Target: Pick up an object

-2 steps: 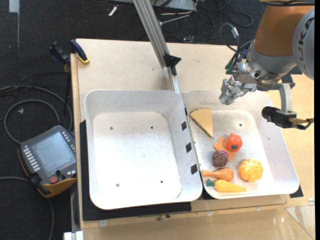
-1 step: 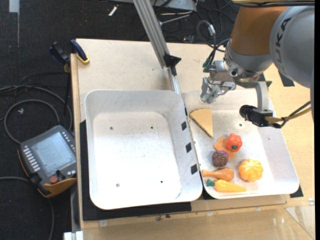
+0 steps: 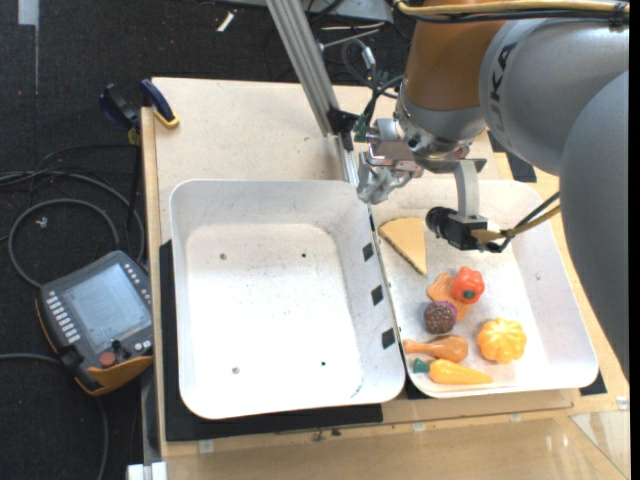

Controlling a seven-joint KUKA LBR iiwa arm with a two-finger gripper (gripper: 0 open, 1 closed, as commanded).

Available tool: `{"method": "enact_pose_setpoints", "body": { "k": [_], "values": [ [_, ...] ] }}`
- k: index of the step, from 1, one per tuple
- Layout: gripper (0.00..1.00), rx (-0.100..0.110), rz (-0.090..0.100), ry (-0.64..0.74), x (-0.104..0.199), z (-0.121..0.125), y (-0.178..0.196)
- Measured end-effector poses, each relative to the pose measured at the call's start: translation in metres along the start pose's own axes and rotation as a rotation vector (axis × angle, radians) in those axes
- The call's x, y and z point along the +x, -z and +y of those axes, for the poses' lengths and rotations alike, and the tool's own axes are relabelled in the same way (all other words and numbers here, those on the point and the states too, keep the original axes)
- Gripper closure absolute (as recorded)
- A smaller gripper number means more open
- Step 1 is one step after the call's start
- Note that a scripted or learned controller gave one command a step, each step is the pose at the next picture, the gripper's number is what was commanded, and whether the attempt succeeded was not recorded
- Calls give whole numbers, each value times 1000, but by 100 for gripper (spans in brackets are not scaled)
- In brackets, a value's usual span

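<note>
The claw [image 3: 377,190] is seen at the right bin's [image 3: 560,298] far-left corner, its state not discernible; the tan wedge [image 3: 405,240] lies just nearward, long axis along the divider.

Tool [image 3: 378,180] hanging over the upper left corner of the right bin [image 3: 560,298], close to the ridge shared with the left bin [image 3: 200,268]. Just below and right of the tool, a tan wedge-shaped toy slice [image 3: 405,240]. Further below, a red toy pepper [image 3: 467,284] resting on an orange piece, a dark purple berry-like toy [image 3: 439,317], a small orange toy pumpkin [image 3: 501,340], a toy drumstick [image 3: 440,348] and a toy carrot [image 3: 455,372]. Well left of the tool, off the bench [image 3: 240,128], a grey teach pendant [image 3: 98,318].
</note>
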State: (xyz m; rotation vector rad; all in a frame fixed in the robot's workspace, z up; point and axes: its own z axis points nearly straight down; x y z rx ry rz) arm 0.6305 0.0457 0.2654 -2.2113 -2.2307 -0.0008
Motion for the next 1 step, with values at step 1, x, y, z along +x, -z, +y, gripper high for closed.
{"method": "enact_pose_setpoints", "body": {
  "k": [1],
  "values": [
    [100,2,0,-2,45,7,-21]
  ]
}}
